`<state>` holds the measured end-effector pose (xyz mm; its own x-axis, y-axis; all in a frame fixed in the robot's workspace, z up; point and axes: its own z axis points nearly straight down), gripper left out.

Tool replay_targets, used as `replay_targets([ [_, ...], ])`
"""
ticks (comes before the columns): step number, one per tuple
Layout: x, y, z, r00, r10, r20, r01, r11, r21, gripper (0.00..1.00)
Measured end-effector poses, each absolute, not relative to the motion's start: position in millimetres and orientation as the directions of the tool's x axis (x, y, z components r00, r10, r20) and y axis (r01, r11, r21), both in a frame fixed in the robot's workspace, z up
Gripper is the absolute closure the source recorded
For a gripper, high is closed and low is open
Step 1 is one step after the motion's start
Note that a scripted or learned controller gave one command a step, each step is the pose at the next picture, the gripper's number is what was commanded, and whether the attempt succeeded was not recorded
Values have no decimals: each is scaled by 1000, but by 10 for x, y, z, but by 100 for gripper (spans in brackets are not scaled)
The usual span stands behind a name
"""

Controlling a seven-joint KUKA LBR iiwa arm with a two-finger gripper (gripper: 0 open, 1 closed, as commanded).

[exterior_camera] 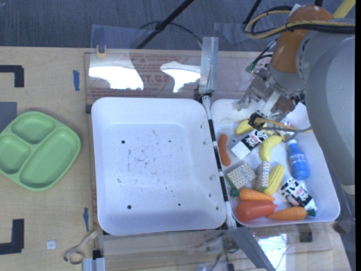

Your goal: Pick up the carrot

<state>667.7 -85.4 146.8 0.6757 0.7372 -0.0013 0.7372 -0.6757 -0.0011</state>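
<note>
Your gripper [260,103] sits over the far end of the right bin [327,191], near its back wall, with the grey arm and its orange band [293,38] reaching in from the right. Whether it is clenched or released, you cannot tell from this angle; nothing can be seen in its grasp.

The carrot [291,213] lies at the near edge of the right bin, tip pointing left, well apart from the gripper. Just beside it on the left is a red pepper [254,209], and above that a second orange carrot-like piece [255,195].

Other contents of that bin: a blue bottle [298,158] toward the right wall, a corn cob [275,177], a banana [270,145] mid-bin, another yellow piece [244,127] close under the gripper, a red sausage [224,149] along the left wall, and a black-and-white carton [295,194] just above the carrot.

A green divided plate [35,149] rests on the bench, left of the left bin [152,162].
</note>
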Motion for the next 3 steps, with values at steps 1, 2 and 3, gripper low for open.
replay_targets([
  [1, 6677, -854, 1468, 676, 737, -1, 737, -676, -1, 0],
  [2, 6626, -555, 1852, 659, 752, 0, 752, -659, 1, 0],
  [3, 6625, -553, 1849, 659, 752, 0, 752, -659, 0, 0],
])
